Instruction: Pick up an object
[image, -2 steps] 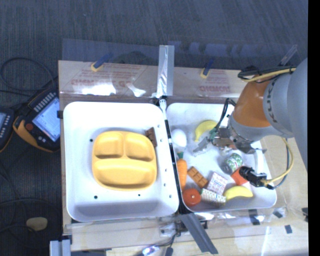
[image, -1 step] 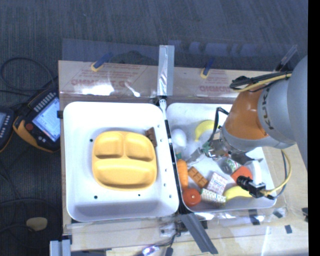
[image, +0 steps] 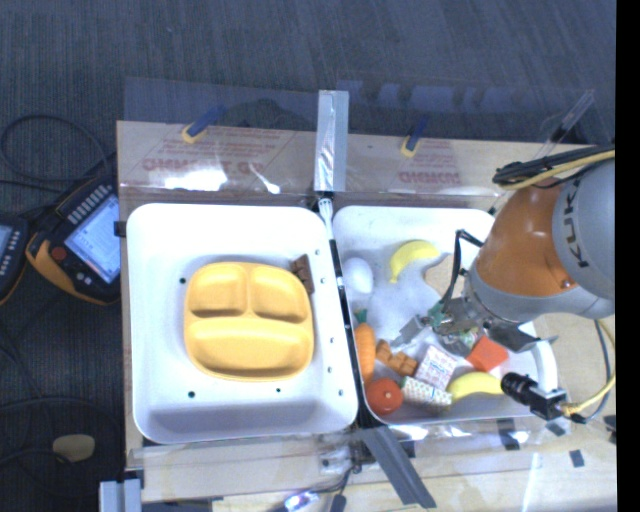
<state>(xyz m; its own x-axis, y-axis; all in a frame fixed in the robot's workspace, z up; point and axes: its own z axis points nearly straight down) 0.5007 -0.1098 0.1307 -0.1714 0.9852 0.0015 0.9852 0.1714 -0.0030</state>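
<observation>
resting on dark carpet, wooden bench (image: 150, 140), two white bins (image: 150, 300), handheld pendant (image: 85, 245)

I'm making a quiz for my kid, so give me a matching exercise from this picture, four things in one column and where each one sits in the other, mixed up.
Things:
1. yellow tray
2. carrot
3. tomato
4. egg

Places:
A. front left corner of the right bin
B. middle of the left bin
C. near the back of the right bin, by its left wall
D. along the right bin's left wall, about midway

Pairs: 1-B, 2-D, 3-A, 4-C
</observation>
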